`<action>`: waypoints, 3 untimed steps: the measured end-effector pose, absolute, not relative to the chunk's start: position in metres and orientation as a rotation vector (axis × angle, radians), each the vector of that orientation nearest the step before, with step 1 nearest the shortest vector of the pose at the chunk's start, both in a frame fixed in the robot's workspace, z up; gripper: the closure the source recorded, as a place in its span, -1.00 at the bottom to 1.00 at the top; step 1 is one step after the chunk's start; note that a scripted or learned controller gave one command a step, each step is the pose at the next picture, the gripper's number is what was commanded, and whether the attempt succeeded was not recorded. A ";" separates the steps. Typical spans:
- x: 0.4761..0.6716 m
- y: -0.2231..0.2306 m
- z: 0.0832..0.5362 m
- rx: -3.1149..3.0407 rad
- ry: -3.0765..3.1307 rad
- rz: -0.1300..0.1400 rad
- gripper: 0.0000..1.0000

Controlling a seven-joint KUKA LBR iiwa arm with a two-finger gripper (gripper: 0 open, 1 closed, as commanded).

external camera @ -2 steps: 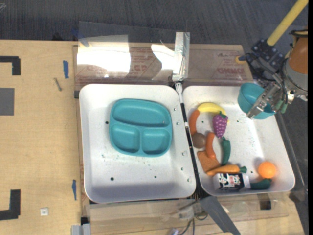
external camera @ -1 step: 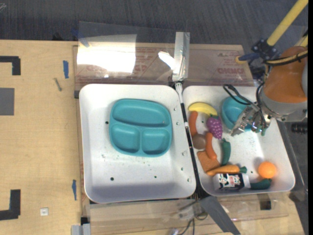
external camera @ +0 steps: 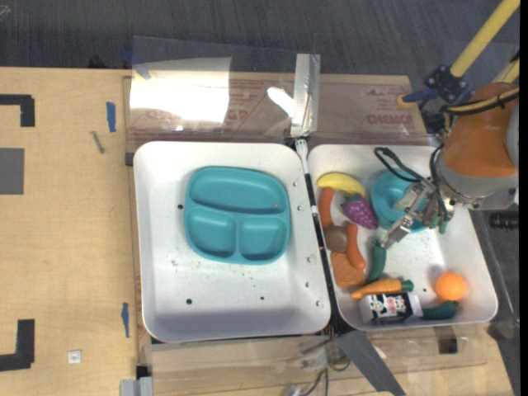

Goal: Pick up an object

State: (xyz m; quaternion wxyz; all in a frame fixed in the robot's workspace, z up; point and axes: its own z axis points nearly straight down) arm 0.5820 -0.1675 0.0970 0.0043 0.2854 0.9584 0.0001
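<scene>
Two white bins side by side on the bench (external camera: pixel 58 221). In the left bin (external camera: pixel 157 287), centre of the frame: a teal divided tray (external camera: pixel 238 213), lying flat, well apart from the walls.

In the right bin (external camera: pixel 478 254), a cluster of toys along its left wall: yellow banana (external camera: pixel 341 183) at the top, purple grapes (external camera: pixel 360 213) just below it, a long orange-red piece (external camera: pixel 327 208) to their left, a brown round thing (external camera: pixel 337 239) lower down, an orange sausage-like piece (external camera: pixel 355 252) beside that, a carrot (external camera: pixel 378 286) below it lying crosswise. At the bin's lower edge: a small black-and-white carton (external camera: pixel 388 307) on its side. In the lower right corner: an orange ball (external camera: pixel 450 286), alone, apart from the rest. A teal cup (external camera: pixel 392 196) toward the upper middle of the bin.

Arm (external camera: pixel 483 143) reaching in from the right edge, orange band uppermost. Pincer (external camera: pixel 406 219) low over the middle of the right bin, just beside the teal cup, pointing down-left toward a dark green piece (external camera: pixel 377 261). Fingers (external camera: pixel 391 233) apart, with nothing seen between them; contact with the cup or the green piece not discernible.
</scene>
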 end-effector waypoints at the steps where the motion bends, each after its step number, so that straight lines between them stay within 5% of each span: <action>1: 0.554 -0.121 0.092 1.037 2.944 0.003 -1.00; 2: 0.588 -0.151 0.173 0.682 3.053 -0.001 -1.00; 3: 0.603 -0.115 0.090 0.969 2.973 0.004 -1.00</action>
